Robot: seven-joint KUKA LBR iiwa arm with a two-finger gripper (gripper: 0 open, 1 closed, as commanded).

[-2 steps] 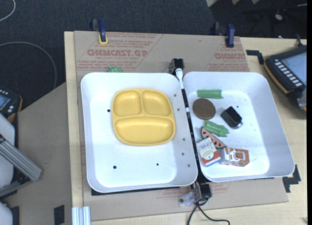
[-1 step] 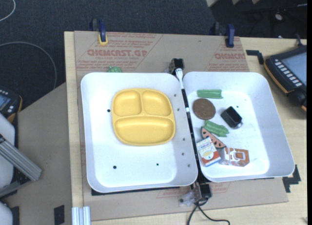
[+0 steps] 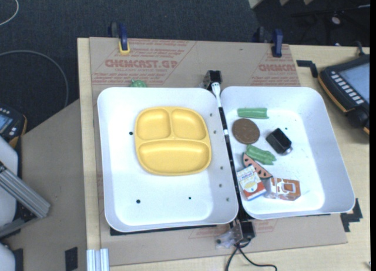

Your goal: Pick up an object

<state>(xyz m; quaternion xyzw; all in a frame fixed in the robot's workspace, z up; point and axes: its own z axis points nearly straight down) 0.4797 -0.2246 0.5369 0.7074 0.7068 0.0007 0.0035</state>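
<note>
Two shallow white plastic bins sat side by side on the counter (image 3: 176, 58), which was covered with a brown cardboard sheet. The left white bin (image 3: 117, 199) carried a yellow plastic plate with three compartments (image 3: 173, 140), placed in its upper middle part. A wide free band of white floor remained below the plate and on its left side, up to the rounded rim.

The right white bin (image 3: 323, 146) held all the small things, and they were gathered in its left half, near the border between the two bins. A flat green strip (image 3: 252, 112) lay at the top. Just below it was a round brown disc (image 3: 245, 130), and to the right of the disc a small black block (image 3: 278, 140), tilted. A second green piece (image 3: 260, 154) lay under the disc, touching a red and orange wedge-shaped piece (image 3: 256, 167). Close to the lower rim were a small white and orange carton (image 3: 251, 183) and a crumpled orange and white packet (image 3: 284, 188), side by side. The right half of this bin was open floor up to its rim.

The state of the fingers cannot be told here
</note>
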